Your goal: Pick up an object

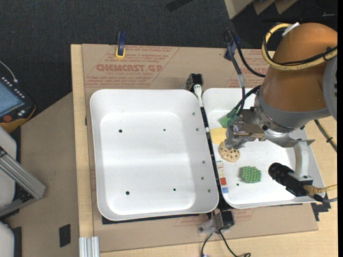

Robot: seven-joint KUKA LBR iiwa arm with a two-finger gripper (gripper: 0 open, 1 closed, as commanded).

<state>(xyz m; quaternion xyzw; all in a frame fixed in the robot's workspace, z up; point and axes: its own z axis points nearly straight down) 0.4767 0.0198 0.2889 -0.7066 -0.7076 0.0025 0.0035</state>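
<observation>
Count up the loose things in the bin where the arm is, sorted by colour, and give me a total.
Green: 2, a bumpy round piece and a partly hidden piece
Yellow: 1, a flat yellow piece
Tan: 1, a dotted disc
Total: 4

Arm (300, 52) hides right bin (268, 193) far side; flat green piece (230, 117) half covered.

We see a left bin (144, 162) and a right bin (260, 194), both white and shallow, standing side by side on a cardboard sheet (161, 63) with red print. A blue clamp (121, 38) sits on its far edge. Dark carpet (80, 9) lies beyond.
</observation>
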